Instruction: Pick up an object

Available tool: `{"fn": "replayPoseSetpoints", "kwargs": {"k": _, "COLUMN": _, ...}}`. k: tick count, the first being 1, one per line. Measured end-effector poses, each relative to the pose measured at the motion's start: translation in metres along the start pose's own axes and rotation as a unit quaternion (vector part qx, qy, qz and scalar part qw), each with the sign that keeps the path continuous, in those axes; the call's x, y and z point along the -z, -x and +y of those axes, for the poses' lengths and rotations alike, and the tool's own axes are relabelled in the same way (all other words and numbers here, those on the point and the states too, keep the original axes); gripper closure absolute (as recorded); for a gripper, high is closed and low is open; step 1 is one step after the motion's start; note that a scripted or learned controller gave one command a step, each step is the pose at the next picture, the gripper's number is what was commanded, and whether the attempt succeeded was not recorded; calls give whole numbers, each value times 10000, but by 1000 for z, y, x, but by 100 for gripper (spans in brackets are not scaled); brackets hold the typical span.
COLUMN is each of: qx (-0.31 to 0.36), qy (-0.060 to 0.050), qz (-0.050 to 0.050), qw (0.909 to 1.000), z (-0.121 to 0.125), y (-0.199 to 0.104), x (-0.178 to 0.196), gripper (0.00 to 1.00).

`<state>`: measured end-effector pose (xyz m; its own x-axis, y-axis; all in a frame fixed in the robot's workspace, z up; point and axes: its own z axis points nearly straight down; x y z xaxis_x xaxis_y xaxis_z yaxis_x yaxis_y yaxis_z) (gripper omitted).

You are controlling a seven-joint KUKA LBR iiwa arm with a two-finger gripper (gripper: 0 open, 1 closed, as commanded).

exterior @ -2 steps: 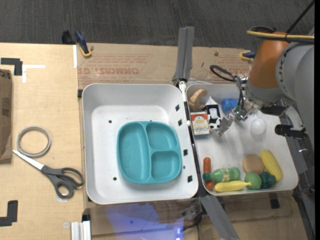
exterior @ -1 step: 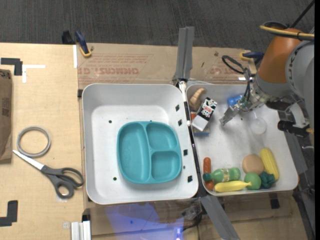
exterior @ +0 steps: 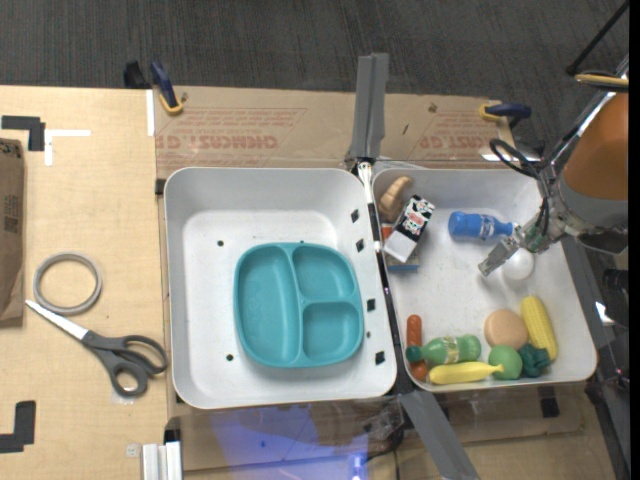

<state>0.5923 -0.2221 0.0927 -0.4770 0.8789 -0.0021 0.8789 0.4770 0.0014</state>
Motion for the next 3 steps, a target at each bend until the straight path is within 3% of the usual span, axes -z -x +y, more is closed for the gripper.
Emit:
{"fn": "replayPoseSetpoints", "kwargs": {"k": 1, "qx": -543, "qy": -11, "qz": 24, "qw": 9985, "z": -72, "y": -41, "x": -1, "gripper": 0}}
{"fn": "replayPoseSetpoints", "kwargs": {"k": 2, "qx": -547, "qy": 2, "qz": 8, "qw": 9985, "z": -72, "y": -40, "x": 9, "gripper": 100}}
{"fn": "replayPoseSetpoints", "kwargs": {"k": 3, "qx": -2332, "qy": -12, "qz": 5, "qw": 9724, "z": 9, "y": -57, "x": -1, "gripper": 100}}
